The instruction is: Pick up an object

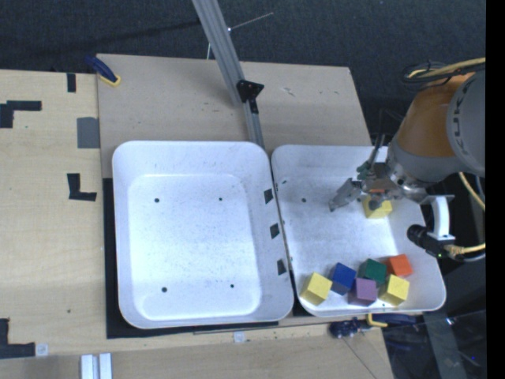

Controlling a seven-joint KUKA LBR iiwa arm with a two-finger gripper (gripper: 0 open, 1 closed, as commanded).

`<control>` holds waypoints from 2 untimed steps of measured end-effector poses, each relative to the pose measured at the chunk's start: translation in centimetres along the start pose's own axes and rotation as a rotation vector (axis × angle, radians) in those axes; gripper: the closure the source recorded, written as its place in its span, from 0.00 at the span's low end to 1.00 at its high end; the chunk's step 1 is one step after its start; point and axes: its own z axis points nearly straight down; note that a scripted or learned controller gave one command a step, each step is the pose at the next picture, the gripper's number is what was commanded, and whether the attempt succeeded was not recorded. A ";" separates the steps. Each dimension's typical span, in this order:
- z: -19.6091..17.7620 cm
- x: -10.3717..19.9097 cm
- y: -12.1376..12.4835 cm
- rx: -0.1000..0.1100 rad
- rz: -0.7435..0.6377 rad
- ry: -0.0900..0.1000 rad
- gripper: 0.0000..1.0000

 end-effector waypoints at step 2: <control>6.5 0.3 0.8 -0.002 0.000 -0.001 0.00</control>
